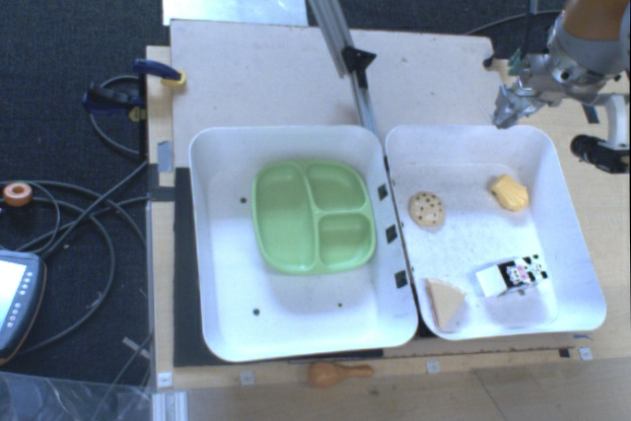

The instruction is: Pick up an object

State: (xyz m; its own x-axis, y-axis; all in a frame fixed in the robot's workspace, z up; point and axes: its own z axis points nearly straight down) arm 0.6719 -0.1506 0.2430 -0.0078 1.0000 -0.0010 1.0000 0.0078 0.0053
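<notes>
Objects lie in the right bin (567, 182), all below the pincer (506, 113), which hangs over that bin's far rim; I cannot tell its state. A yellow lump (509, 193) is nearest beneath it, a cookie (427, 209) down to its left, and a wedge (446, 302) and black-and-white box (513, 275) far below. Leftward, a green tray (314, 216) sits in the other bin (222, 212).

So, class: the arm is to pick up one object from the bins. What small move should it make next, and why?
Probably bring the gripper forward and down toward the yellow piece. The gripper sits above the far rim of the right bin with nothing under it, and the yellow piece lies nearest, apart from the cookie.
</notes>
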